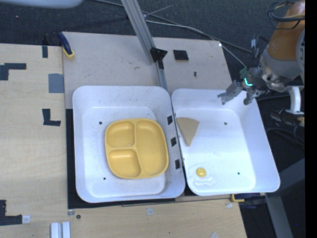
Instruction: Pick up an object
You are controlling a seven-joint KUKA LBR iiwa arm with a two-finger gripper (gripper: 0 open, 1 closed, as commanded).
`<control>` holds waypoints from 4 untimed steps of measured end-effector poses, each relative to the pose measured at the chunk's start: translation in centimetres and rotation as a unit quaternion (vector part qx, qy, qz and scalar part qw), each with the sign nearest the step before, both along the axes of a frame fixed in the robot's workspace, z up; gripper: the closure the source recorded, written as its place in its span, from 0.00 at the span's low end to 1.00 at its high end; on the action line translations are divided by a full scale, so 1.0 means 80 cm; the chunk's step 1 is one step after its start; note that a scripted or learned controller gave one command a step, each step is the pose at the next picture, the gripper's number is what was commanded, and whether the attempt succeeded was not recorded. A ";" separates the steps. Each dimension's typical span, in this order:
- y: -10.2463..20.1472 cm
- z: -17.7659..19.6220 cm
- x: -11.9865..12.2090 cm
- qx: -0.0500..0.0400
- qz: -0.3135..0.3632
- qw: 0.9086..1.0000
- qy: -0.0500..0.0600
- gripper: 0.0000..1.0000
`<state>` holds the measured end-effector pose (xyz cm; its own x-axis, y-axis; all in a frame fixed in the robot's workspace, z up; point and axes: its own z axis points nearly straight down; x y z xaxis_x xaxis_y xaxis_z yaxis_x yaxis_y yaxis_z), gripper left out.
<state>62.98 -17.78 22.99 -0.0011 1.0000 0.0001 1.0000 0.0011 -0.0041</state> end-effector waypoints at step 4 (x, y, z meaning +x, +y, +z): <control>-0.008 -0.180 -0.012 -0.001 0.000 1.000 0.000 0.00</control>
<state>62.01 -18.45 8.62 -0.0017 1.0000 -0.0012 1.0000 0.0017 -0.0037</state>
